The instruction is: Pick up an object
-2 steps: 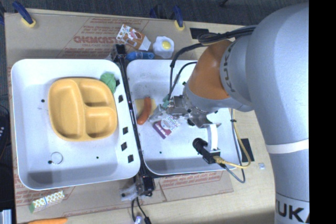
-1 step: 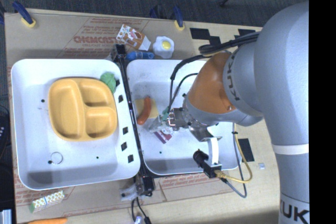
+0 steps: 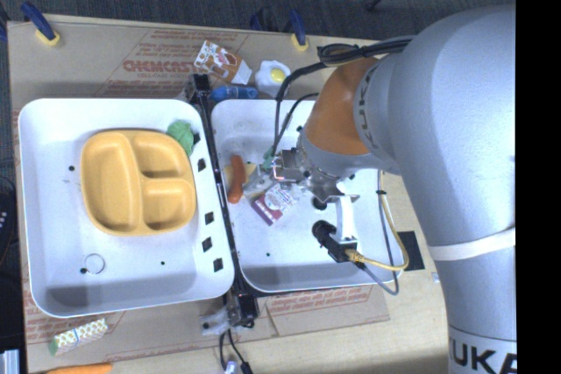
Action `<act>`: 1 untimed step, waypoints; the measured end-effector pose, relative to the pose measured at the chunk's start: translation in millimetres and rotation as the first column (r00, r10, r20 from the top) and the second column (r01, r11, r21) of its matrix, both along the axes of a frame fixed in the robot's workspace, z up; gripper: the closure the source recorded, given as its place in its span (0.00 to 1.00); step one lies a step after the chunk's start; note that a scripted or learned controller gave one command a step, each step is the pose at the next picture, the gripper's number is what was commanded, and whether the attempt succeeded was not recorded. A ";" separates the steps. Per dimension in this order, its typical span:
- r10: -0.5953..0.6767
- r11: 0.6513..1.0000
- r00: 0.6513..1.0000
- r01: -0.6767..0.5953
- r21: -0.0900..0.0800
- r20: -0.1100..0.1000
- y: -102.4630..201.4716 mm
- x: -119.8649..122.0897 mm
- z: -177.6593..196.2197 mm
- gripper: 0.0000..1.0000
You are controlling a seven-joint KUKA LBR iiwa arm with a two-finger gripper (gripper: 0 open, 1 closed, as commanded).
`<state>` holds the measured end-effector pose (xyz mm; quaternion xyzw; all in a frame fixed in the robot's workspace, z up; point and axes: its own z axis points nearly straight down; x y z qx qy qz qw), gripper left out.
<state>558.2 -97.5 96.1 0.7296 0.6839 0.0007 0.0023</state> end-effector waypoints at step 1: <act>-0.260 0.966 0.966 0.260 0.003 -0.009 0.1 -32.6 -4.7 0.00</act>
